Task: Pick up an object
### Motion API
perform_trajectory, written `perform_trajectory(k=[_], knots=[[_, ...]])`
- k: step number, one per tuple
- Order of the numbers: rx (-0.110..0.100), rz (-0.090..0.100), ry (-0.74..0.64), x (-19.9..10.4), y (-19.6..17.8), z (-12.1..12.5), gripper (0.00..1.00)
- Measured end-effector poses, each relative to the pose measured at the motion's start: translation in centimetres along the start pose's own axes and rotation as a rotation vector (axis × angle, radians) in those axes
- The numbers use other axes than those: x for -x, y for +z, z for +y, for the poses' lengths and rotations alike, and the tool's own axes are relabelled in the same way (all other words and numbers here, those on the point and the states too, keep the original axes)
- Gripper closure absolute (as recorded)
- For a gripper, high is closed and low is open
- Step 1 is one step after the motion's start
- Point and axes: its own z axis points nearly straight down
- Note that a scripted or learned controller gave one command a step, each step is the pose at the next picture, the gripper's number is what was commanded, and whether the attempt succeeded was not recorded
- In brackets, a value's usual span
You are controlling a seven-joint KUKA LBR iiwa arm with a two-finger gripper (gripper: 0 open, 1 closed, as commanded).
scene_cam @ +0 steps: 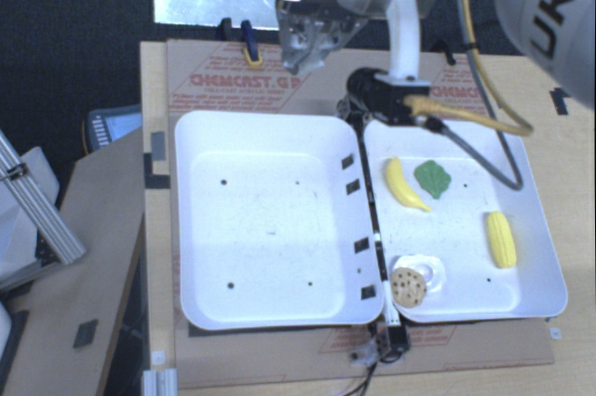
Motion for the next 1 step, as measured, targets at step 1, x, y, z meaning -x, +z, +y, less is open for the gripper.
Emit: perform_trajectory(k=[1], knots=[[-0.004, -0.002, 0.000, 0.06, 3.16, -0.95, 1.00]])
